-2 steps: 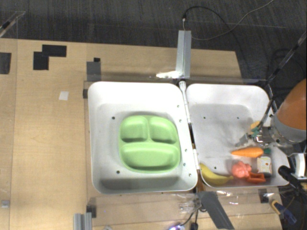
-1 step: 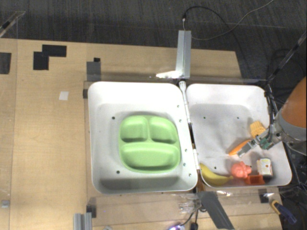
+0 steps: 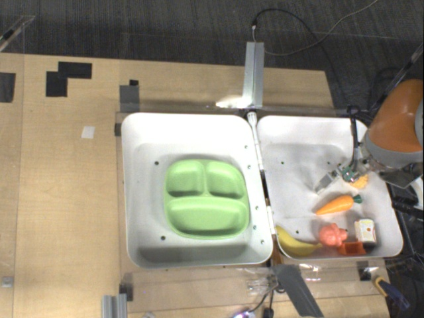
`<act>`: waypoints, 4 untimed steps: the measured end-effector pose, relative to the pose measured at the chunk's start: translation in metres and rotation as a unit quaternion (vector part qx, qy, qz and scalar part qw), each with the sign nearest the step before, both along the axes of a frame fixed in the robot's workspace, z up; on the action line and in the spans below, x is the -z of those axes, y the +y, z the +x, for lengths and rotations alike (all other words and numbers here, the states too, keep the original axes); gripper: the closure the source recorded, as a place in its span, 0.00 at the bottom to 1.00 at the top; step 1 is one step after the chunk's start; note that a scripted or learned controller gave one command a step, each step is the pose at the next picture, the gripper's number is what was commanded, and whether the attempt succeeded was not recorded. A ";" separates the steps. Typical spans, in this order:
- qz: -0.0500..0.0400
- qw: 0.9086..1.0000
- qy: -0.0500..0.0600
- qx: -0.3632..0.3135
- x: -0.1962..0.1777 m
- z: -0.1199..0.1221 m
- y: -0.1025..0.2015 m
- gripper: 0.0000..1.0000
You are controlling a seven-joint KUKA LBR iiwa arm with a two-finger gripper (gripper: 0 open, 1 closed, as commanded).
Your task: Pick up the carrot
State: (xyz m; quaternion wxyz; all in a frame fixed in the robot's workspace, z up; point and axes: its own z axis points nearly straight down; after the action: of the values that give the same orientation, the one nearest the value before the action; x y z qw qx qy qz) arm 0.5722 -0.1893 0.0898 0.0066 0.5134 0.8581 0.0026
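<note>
The orange carrot [image 3: 334,205] lies on the floor of the right white bin [image 3: 291,144], toward its right side, pointing left. My gripper [image 3: 339,176] hangs just above and slightly behind the carrot, reaching in from the right under the orange band of the arm [image 3: 397,114]. A small gap of bin floor separates the gripper from the carrot, and nothing is seen held.
A yellow banana [image 3: 295,242], a pink toy [image 3: 331,234], a small white box [image 3: 365,230] and a red block [image 3: 353,248] crowd the right bin's front edge. The left bin [image 3: 142,151] holds a green divided plate [image 3: 205,197].
</note>
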 end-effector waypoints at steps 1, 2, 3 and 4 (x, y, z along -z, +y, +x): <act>0.001 0.999 -0.001 -0.036 0.000 -0.036 -0.013 0.00; -0.002 0.996 -0.003 -0.092 -0.001 -0.060 -0.015 0.00; -0.007 0.949 -0.003 -0.315 -0.002 -0.078 -0.007 0.00; -0.005 0.982 0.000 -0.190 -0.001 -0.081 0.004 0.00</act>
State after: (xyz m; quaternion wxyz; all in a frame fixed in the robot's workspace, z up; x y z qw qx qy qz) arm 0.4916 -0.1851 0.0907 0.0085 0.3411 0.9400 -0.0004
